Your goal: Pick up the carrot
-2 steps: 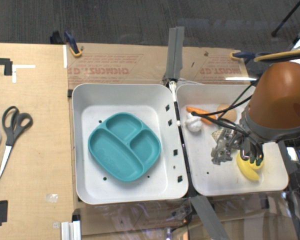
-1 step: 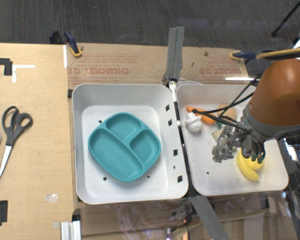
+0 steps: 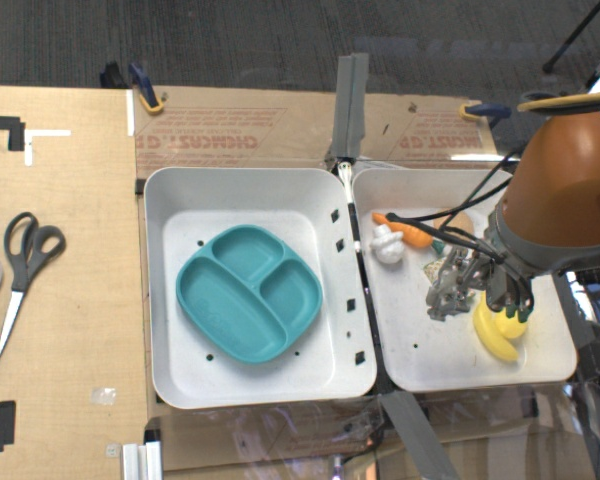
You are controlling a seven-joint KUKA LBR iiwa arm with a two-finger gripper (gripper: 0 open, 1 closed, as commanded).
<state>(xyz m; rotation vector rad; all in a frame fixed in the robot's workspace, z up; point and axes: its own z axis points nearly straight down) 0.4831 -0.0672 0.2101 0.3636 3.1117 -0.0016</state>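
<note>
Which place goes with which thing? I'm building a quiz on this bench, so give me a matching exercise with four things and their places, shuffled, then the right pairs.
Things:
1. teal divided plastic plate
2. small orange carrot
3. yellow banana
4. grey-handled scissors

Places:
A. on the wooden bench top, left of both bins
B. in the left white bin
C. near the back of the right white bin, beside a small white object
D. near the front of the right white bin, under the arm's wrist

Pairs: 1-B, 2-C, 3-D, 4-A
</note>
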